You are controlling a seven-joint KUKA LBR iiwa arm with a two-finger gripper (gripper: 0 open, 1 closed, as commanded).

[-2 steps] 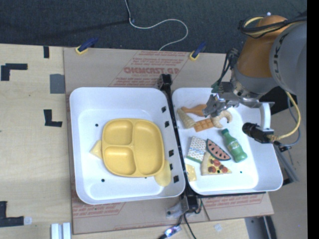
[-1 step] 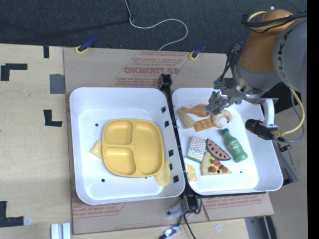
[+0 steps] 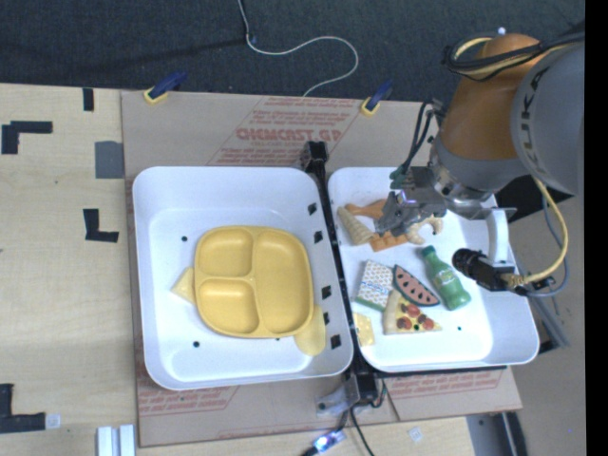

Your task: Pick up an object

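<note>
The gripper (image 3: 407, 215) is hanging low over the back of the right bin (image 3: 513, 345), just above an orange toy (image 3: 391, 240) next to the cone-shaped piece (image 3: 355, 224). Honestly can't tell how it's set. Green bottle (image 3: 445, 278), watermelon slice (image 3: 415, 287) and pizza slice (image 3: 408, 318) are sitting nearer the bin's front.

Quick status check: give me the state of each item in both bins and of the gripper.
Yellow divided plate: flat, right way up, left bin.
Green bottle: lying on its side, right bin.
Watermelon slice: lying flat beside bottle.
Pizza slice: lying flat.
Gripper: low over the right bin's far toys.
</note>
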